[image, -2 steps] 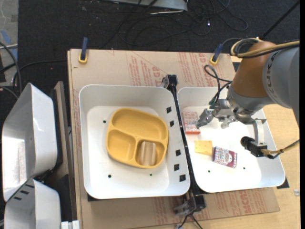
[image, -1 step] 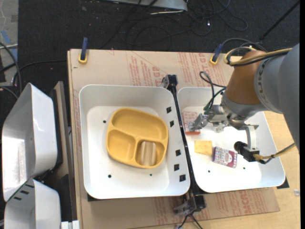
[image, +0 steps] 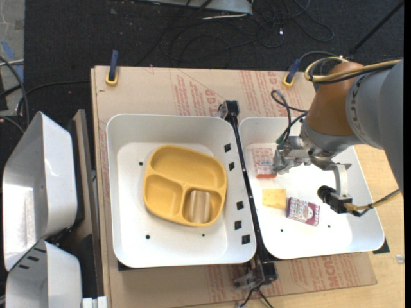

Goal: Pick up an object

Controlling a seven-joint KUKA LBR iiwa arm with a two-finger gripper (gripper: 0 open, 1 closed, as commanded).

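The end effector (image: pixel 280 162) hangs low over the right bin (image: pixel 359 236), near that bin's left side, and whether it is apart or together cannot be told from this slanted view, since the metal wrist parts crowd around it. Directly at its tip lies a small white packet with red print (image: pixel 262 160), resting flat on the bin floor toward the upper left part of the bin; the packet's right edge meets the end effector, though no object can be seen held by it. Just below the packet sits a yellow block (image: pixel 274 198), like a sponge or a wedge of cheese, apart from the packet. To the right of the block and close beside it lies a small purple and white box (image: pixel 302 211), tilted on the bin floor. The grey arm (image: pixel 379 104) with its orange band (image: pixel 329 104) reaches in from the right, above the far side of the right bin, with cables looping around the wrist. Across the black divider, the left bin (image: pixel 128 236) holds a yellow compartment tray (image: pixel 183 169), and a pale tan cylinder (image: pixel 198 206) lies in the tray's lower right compartment. Both bins rest on a brown cardboard sheet (image: pixel 173 85) covering the bench, clipped at its far edge.
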